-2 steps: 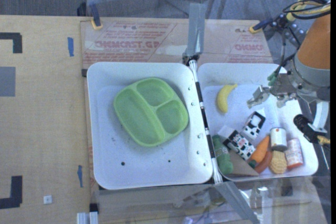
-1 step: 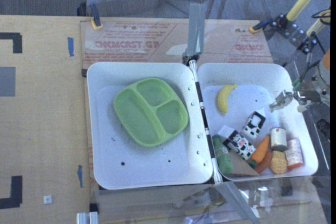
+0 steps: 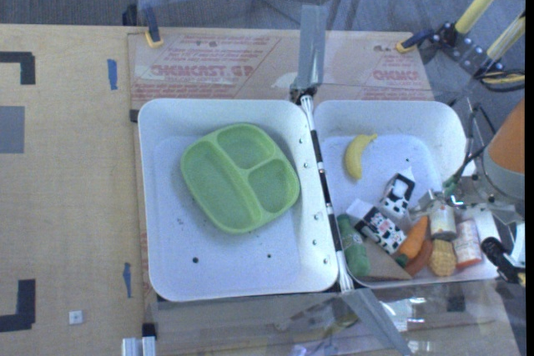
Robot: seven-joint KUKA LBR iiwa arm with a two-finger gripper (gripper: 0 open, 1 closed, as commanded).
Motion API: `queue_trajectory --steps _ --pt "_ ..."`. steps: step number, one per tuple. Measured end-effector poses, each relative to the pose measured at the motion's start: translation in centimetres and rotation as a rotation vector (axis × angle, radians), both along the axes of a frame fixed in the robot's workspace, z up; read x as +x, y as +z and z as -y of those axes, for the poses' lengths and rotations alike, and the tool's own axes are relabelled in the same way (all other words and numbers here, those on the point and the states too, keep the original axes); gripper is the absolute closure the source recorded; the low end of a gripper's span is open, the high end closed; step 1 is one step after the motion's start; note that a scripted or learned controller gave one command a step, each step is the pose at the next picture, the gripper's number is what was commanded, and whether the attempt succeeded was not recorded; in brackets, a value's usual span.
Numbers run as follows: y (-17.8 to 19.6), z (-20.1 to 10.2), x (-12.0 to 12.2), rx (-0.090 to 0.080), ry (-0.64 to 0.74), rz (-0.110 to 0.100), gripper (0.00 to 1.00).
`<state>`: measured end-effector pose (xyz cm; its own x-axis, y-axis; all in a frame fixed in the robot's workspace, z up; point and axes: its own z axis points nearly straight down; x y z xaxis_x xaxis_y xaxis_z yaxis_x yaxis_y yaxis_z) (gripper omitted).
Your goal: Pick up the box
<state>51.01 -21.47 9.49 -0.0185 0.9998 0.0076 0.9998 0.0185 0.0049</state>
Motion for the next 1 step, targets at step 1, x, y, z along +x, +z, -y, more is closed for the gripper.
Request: queue_trajectory --steps 1 --pt "13.62 0.98 -3.02 -0.009 -0.029 -0.003 0.0"
